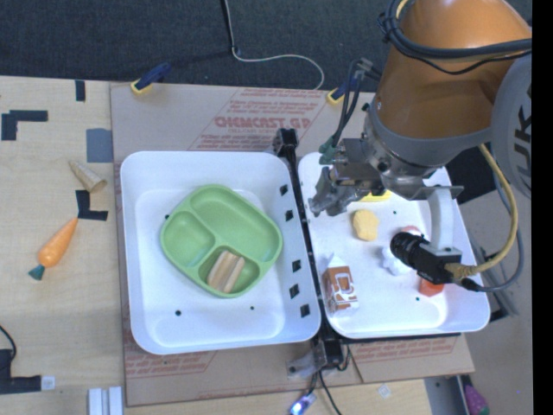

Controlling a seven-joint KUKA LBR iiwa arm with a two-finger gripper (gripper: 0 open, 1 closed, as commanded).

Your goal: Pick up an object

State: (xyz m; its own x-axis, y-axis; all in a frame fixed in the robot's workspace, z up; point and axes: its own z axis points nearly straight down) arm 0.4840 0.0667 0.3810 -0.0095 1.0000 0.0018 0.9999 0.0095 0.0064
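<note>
The gripper hung low over the right bin's upper left corner; whether it was open, or held anything, could not be told. The yellow lemon-like toy lay just beside it, probably light, stiff and smooth, so it was best pinched across its narrow middle. A small carton lay nearer the front.

Glossy white plastic bins, matt green plastic plate, brown cardboard underlay

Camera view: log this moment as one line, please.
end effector: low over right bin, upper-left corner | grasp: none visible | nearest: yellow item | left bin: green plate
</note>
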